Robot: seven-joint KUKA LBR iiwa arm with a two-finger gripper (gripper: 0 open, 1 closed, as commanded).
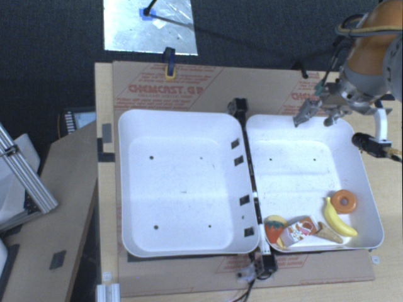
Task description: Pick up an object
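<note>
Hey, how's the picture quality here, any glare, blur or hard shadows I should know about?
In the camera view the light is soft and even; the two white bins look bright but keep their edges. The shiny metal sheet at the top reflects a pale glare. The gripper and arm look slightly soft, and the banana and other toys in the near corner are small and a bit fuzzy.

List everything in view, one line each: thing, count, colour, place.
white bins: 2, white, side by side on the bench
banana: 1, yellow, right bin, near right corner
orange ring-shaped toy: 1, orange, right bin, just above the banana
tomato-like toy: 1, red-orange, right bin, near edge
small printed packet: 1, white and red, right bin, between tomato-like toy and banana
cardboard sheet: 1, brown, under the bins
foil-like sheet: 1, silver, behind the bench
arm: 1, grey and orange, right
gripper: 1, open, above right bin's far edge
</note>
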